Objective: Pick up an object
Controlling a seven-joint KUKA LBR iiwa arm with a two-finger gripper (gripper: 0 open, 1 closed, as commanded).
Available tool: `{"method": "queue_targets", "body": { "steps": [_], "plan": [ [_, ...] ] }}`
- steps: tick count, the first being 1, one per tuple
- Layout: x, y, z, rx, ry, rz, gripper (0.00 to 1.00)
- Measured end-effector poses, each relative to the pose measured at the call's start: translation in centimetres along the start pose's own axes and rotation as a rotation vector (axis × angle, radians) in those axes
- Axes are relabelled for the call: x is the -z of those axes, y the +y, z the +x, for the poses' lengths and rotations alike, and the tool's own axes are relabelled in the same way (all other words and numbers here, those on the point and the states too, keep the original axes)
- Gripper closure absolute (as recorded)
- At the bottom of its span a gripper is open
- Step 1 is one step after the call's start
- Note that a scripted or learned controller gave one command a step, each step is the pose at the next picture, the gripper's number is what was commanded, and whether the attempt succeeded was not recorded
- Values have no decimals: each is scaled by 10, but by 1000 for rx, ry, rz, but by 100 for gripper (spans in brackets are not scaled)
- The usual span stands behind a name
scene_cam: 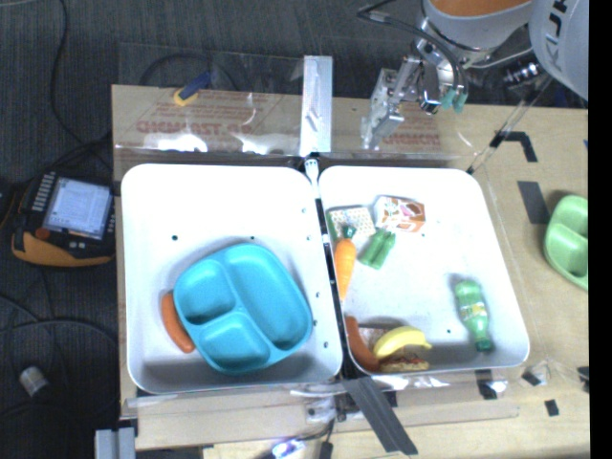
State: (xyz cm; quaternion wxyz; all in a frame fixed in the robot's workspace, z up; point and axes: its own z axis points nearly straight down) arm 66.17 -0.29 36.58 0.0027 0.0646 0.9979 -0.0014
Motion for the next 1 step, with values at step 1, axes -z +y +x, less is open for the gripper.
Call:
{"method": "queue_targets", "body": {
  "steps": [1],
  "plan": [
    [-82, -7, 7, 72, 3, 1, 100]
  ]
}}
